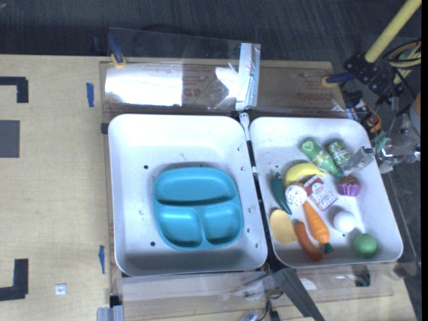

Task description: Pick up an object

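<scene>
Toys crowd the right bin (264, 139): a carrot (316, 223) lying slantwise with its tip toward the near wall, a banana (303, 173) above it, a green bottle (318, 155), a white egg (344, 220), a lime (365, 245), a purple cupcake (349, 186), a sausage (305, 239), and a few more packed among them. Everything sits touching or just beside its neighbour, bunched toward the bin's middle and near side.

Left bin (127, 139) holds a blue tray (198, 206), well apart from the heap.

At the right bin's far-right rim I see the gripper (366, 158), small and grey, next to the green bottle and a can (340, 152). From here I cannot tell how it is set, or whether anything is in it; nothing looks lifted.

Nearest pieces lie just left of it: can and bottle. I'd guess those are the likely targets, a short drop away, though the crowding could spoil a clean grasp.
</scene>
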